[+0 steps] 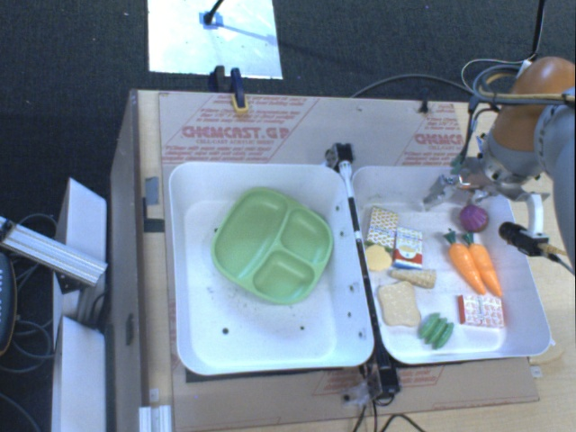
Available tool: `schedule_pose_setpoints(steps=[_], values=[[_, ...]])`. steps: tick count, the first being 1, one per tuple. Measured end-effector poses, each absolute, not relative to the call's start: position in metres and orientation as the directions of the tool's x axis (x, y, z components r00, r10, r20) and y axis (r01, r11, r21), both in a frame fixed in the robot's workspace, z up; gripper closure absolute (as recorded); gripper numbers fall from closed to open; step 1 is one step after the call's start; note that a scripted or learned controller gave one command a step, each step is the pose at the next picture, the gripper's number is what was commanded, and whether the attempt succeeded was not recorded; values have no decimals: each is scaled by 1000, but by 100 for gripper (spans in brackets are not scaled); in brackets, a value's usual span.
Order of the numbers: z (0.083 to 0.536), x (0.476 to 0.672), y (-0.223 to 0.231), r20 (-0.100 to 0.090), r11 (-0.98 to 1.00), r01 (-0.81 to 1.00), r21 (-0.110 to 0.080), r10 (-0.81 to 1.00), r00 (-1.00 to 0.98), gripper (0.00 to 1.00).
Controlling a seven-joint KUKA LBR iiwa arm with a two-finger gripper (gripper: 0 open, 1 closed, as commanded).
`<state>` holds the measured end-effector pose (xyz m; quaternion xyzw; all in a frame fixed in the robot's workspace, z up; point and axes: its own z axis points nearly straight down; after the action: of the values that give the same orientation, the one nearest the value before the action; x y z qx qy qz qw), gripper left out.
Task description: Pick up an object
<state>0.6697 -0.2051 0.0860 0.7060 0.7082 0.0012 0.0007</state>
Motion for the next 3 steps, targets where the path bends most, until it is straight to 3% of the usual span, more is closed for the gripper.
schedule_pose_setpoints(steps=[3], values=[[86, 669, -204, -1, 3, 1000, 3, 1000, -3, 0]])
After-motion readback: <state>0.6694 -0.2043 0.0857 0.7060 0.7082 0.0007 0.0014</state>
